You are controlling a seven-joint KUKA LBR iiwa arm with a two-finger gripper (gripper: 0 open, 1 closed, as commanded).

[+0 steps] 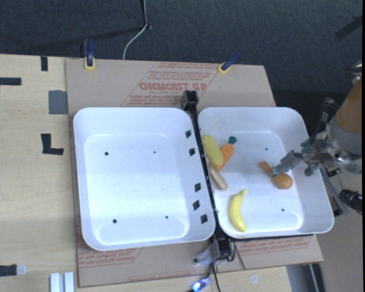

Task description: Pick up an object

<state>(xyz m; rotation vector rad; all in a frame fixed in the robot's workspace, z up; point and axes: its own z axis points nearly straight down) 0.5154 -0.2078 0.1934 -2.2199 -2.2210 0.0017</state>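
The right bin (292,120) holds several toy foods. A yellow corn cob (212,151) and a small carrot (229,150) lie by its left wall, with a tan wooden stick (218,178) just below them. A yellow banana (237,210) lies near the front. An orange, round piece with a short stub (281,179) sits toward the right side. My gripper (298,165) hangs over the right part of this bin, just above and right of the orange piece. Its grey fingers (286,161) are spread open with nothing between them.
The left bin (134,117) sits beside the right one, with a black divider (198,163) between them. Both rest on a cardboard sheet (164,81) held by clamps. The arm's grey body (347,132) stands past the right bin's right rim.
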